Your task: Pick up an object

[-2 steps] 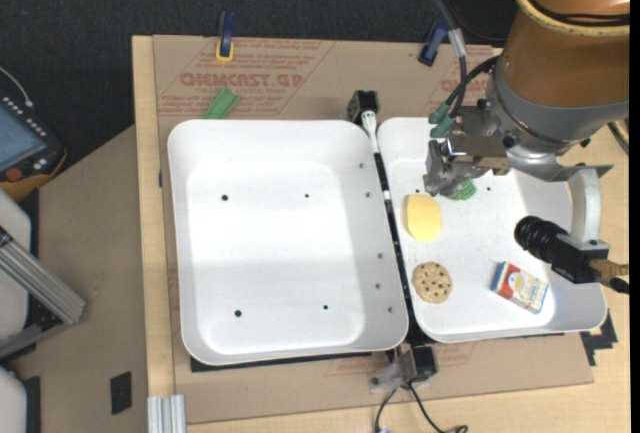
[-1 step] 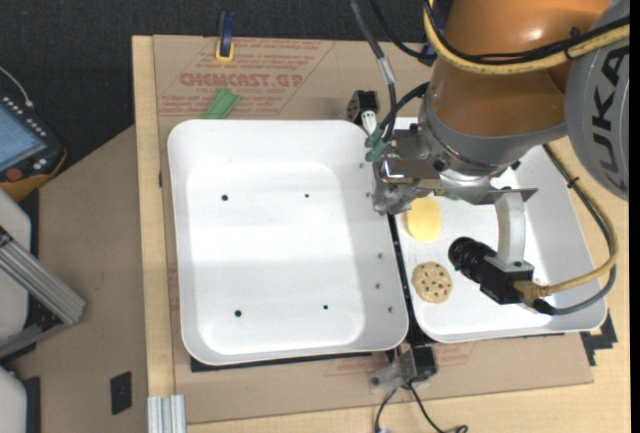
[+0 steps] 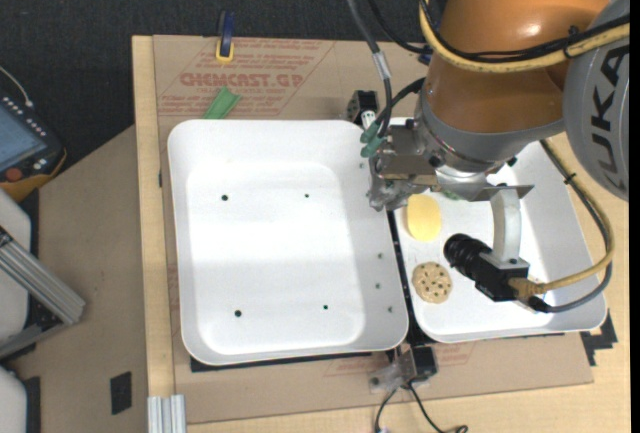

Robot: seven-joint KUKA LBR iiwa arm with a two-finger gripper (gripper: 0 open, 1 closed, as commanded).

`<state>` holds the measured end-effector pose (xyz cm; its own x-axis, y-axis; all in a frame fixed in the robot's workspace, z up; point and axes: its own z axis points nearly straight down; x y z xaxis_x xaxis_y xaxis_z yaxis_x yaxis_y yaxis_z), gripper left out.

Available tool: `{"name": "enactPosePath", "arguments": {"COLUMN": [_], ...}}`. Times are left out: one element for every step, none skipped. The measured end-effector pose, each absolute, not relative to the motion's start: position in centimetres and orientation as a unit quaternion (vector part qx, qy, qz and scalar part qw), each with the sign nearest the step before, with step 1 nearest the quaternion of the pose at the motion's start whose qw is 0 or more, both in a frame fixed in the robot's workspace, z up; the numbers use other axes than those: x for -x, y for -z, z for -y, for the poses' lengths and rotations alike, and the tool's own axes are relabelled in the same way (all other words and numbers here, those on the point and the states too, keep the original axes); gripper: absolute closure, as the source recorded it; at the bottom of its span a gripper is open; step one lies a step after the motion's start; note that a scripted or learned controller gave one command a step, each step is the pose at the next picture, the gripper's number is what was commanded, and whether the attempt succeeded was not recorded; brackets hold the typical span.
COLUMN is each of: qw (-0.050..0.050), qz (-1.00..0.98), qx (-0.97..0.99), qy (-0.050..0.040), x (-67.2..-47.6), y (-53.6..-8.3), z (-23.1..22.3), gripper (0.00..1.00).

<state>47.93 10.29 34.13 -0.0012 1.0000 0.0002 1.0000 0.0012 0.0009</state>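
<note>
While the arm point(image 3: 505, 21) leans in from the right, its big orange dome hangs over the far half of the right bin point(image 3: 560, 319) and hides much of it from where I stand. Below the dome the gripper point(image 3: 392, 183) sits low at that bin's left wall, right by the seam between the two bins; whether it is spread or pressed together I cannot tell, since the wrist blocks the sight. Just to the right of the gripper, on the bin floor, lies a yellow piece point(image 3: 423, 218), pale and oval, very near the gripper, though I cannot say if the two touch. Nearer to me, a little apart from the yellow piece, a round speckled cookie point(image 3: 432, 282) lies flat on the floor, close to the left wall. The left bin point(image 3: 190, 221) shows four small dark dots on its white floor. Both bins rest on a cardboard sheet point(image 3: 160, 121) with red lettering; a green strip point(image 3: 221, 103) lies on its far part, and a blue and yellow clip point(image 3: 226, 36) sits at its far edge
</note>
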Motion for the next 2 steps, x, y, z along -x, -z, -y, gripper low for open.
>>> {"name": "enactPosePath", "arguments": {"qw": [-0.001,0.000], "qz": [-0.706,-0.708], "qx": [-0.708,-0.706], "qy": [0.0013,-0.0010], "x": [-47.9,-47.9], "y": [-32.9,-33.7], "z": [-8.2,-11.5], "gripper": [1.00,1.00]}}
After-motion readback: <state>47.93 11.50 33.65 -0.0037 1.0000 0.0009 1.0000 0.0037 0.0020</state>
